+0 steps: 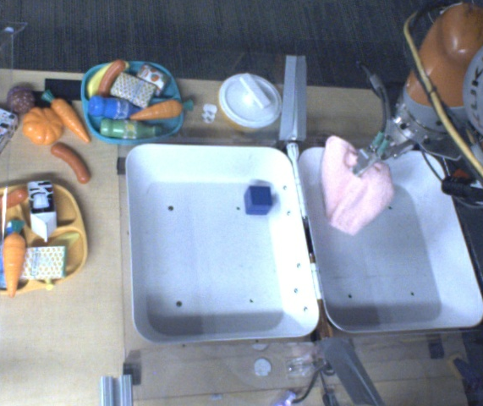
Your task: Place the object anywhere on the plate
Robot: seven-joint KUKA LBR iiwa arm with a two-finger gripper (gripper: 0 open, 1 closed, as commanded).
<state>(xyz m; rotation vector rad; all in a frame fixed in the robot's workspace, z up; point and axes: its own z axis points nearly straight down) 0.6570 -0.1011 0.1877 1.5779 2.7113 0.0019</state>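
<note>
From above, two white bins sit side by side on the bench. The left bin (216,311) has a small blue cube (259,199) lying on its floor, toward the upper right part, well apart from the walls. The right bin (410,303) holds a pink cloth (353,189), bunched up in the upper left part of the bin, close to the divider between the bins. The arm (461,66), grey with an orange band, reaches in from the right, and its gripper (368,161) is down at the upper right edge of the cloth, touching it; the fingers look pinched together on a fold of the cloth, with pink fabric showing on both sides of the tips. Behind the bins stands a round white lidded container (249,100). To the left of it is a blue bowl (97,129) full of toy food, a carrot among it. Further left, on the bench, lie a small orange pumpkin (41,126) and a sausage (71,161). At the left edge sits a yellow plate (76,231) loaded with more toy food and small cartons.
</note>
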